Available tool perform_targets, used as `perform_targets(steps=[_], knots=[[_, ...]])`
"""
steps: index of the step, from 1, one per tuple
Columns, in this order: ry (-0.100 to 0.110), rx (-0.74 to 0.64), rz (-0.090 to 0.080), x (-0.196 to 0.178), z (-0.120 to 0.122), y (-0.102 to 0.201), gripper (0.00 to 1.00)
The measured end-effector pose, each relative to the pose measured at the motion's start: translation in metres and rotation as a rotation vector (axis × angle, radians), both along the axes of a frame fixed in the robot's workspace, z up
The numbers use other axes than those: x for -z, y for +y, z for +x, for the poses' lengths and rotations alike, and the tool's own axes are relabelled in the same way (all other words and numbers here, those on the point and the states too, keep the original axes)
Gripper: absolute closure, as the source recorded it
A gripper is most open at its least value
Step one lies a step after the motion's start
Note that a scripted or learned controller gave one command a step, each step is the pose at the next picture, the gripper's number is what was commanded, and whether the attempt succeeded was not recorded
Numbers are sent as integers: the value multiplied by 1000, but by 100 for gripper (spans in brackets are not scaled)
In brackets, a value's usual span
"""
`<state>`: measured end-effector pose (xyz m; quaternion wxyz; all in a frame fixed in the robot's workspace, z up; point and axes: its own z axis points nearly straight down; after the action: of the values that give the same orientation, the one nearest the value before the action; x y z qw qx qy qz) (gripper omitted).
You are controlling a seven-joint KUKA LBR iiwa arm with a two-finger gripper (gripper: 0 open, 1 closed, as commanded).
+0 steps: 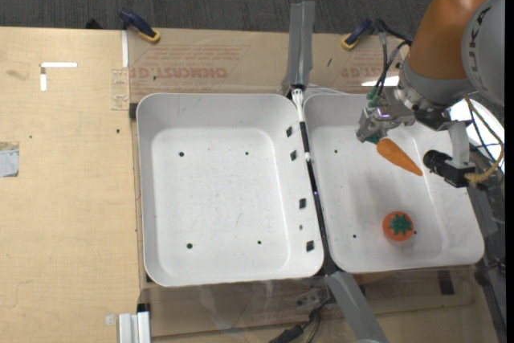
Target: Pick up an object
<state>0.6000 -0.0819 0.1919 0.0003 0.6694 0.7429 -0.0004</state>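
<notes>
A: Camera view count?
B: Two white bins: left bin (217, 189), right bin (353, 197). One carrot (398, 156), one tomato (398, 226) at its 6 o'clock, in the right bin.
A: Gripper (375, 127)?
B: At the carrot's 10 o'clock end; finger state cannot be told, arm overlaps.

orange carrot (399, 157), orange-red tomato (398, 226) with green top, white bins (161, 197)
</notes>
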Motion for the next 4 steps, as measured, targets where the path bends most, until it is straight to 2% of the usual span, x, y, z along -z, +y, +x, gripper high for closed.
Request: perform_targets(steps=[1, 2, 3, 4], knots=[[0, -55, -1, -28, 59, -74, 100], [1, -57, -1, -47, 45, -46, 100], [1, -57, -1, -47, 45, -46, 0], [-1, 108, -1, 99, 16, -95, 0]])
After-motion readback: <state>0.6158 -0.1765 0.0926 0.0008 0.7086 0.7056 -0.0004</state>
